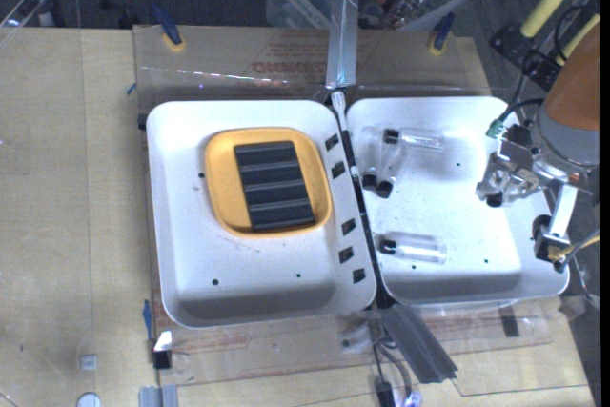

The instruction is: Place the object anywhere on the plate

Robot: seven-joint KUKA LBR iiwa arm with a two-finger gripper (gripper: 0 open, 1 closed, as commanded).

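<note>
In the left white bin (181, 281) lies the yellow rounded plate (221, 195) carrying a black ribbed slab (274, 186). Right of the plate, past the divider, the right white bin (457, 267) holds three clear plastic tubes with black caps (412, 249), well apart from the plate. Farthest right, the gripper (519, 191) hovers over that bin's edge; whether it grasps anything I cannot tell.

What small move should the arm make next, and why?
Probably travel left and down toward the nearer clear tube. The gripper hangs at the right bin's right edge, apart from both tubes, and the yellow plate bears no tube.
</note>
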